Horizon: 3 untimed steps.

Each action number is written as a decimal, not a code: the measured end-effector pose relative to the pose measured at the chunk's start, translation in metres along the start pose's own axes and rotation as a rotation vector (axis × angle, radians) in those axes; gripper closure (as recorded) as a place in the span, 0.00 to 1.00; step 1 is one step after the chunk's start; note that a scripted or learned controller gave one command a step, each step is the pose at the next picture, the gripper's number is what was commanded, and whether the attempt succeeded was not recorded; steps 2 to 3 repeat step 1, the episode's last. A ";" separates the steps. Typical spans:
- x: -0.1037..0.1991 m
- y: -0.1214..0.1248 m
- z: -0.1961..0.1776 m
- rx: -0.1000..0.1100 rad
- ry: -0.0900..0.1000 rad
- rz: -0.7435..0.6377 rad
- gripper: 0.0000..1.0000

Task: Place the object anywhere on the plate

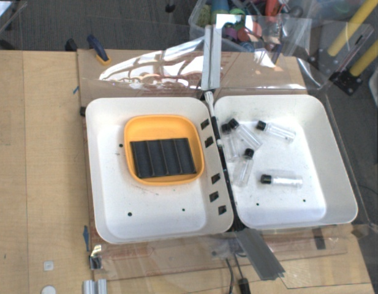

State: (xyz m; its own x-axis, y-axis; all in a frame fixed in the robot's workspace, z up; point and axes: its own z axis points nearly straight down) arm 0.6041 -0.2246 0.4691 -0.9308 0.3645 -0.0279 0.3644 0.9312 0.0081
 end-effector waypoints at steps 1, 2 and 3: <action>-0.002 0.001 -0.011 -0.002 -0.009 0.001 1.00; -0.002 0.001 -0.011 -0.002 -0.009 0.001 1.00; -0.002 0.001 -0.011 -0.002 -0.009 0.001 1.00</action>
